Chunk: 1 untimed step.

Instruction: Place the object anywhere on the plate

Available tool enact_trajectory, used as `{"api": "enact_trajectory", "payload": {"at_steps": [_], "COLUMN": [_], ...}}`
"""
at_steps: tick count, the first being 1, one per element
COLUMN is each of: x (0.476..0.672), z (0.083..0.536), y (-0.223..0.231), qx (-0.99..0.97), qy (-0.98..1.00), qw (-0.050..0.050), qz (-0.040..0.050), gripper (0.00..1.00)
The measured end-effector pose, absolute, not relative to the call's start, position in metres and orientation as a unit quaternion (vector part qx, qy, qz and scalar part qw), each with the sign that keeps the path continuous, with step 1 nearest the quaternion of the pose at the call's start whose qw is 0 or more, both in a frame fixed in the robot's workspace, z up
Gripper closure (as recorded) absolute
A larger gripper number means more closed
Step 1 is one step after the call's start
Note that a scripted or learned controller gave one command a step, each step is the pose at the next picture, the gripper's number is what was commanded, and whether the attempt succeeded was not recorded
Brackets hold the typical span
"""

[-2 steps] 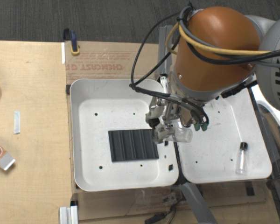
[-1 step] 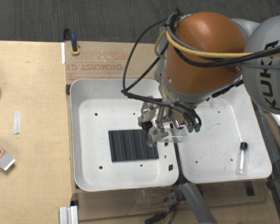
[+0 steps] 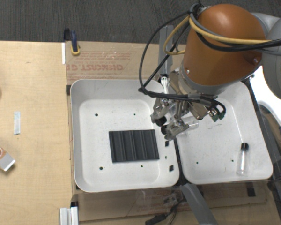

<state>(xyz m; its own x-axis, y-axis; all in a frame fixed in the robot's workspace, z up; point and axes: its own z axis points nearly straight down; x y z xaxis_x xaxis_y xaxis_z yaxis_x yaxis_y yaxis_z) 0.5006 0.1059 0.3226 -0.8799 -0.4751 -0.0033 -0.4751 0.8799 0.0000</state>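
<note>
Arm above bins; black plate left bin; vial right.

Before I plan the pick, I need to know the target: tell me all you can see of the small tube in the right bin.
The tube is small and slender, with a clear, glassy-looking body and a dark cap at its far end. It lies flat on the floor of the right bin, near that bin's right wall, running roughly along the wall with the cap pointing away from the camera. Nothing touches it except the bin floor; the tool hangs well to its left, over the seam between the bins.
</note>
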Motion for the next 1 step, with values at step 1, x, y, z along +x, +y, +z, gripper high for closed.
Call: {"api": "enact_trajectory", "payload": {"at_steps": [1], "x": [0.4884], "z": [0.3092], "y": [0.0965], "qx": [-0.324], "qy": [0.946], "qw": [0.000], "qz": [0.0006], "gripper": [1.00]}}
